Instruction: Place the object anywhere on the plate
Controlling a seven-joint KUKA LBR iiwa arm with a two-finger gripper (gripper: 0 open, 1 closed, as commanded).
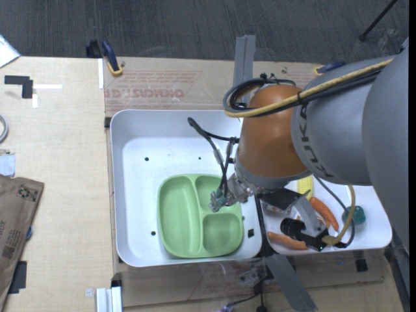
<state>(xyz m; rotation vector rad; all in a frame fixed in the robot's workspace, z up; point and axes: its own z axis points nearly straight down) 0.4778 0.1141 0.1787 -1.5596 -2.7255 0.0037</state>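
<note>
Reaching down over the green plate (195, 216), the gripper (220, 200) hangs low above the spot where the plate's three parts meet. The plate sits in the left white bin (130, 174), toward its front edge. The tip is small and dark, and I cannot tell if it is clenched, let go, or holding something. A small greyish bit shows right at the tip, but it is too tiny to name. So I cannot say for sure where the object is.

In the right white bin (374, 236), partly under the arm, lie some orange carrot-like toys (322, 213), a small teal ball (357, 216) and something yellow (304, 186).

Higher up is the big orange band (273, 132) of the grey arm (351, 122), with cables looping around it. Behind the bins lies a sheet of cardboard (169, 86).

I think the arm is at the putting-down step. If it does carry the object, next it should let go gently, so the object lands inside a part of the plate. Then it should lift straight up without bumping the plate's rim.
</note>
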